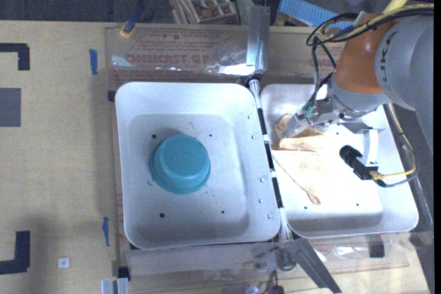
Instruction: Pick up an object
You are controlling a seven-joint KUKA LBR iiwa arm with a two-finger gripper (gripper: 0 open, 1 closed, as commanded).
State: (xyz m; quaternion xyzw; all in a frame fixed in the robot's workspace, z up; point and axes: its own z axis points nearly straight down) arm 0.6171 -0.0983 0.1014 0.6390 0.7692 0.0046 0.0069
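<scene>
A teal bowl (180,163) sits upside down in the middle of the left white bin (134,113). My gripper (292,125) reaches from the right into the right white bin (358,213), low over its upper left part near the wall between the two bins. It is well to the right of the bowl and apart from it. Under and beside the gripper the bin floor shows a brownish smear (301,146); I cannot tell whether that is a thing or a stain.
A thin pale strand (298,184) runs slantwise over the right bin's floor. Behind the bins lie a clear plastic sheet (179,57) and a metal strip (258,38). The wooden bench (48,169) extends to the left.
</scene>
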